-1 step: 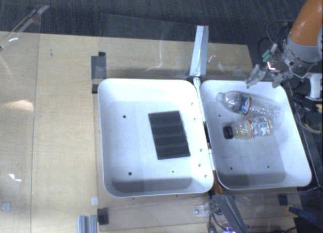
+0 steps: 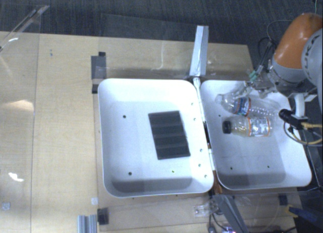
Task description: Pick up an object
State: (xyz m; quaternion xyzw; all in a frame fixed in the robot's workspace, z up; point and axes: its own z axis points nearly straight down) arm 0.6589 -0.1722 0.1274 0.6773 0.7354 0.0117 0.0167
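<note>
While two clear plastic bottles lie on their sides in the right bin, toward the frame's upper right, you have loose targets. Just beside the upper one hangs the gripper, probably lining up; whether it holds anything, you cannot tell. Left bin carries a dark ribbed block.

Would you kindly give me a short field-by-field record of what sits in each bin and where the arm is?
left bin: holds one dark ribbed rectangular pad, lying flat near the middle
right bin: holds two clear plastic bottles, both on their sides
upper bottle: blue label band, near the bin's far edge
lower bottle: dark cap pointing toward the left bin
arm: over the right bin's far right corner
end effector: just above the upper bottle; finger state unclear
</note>
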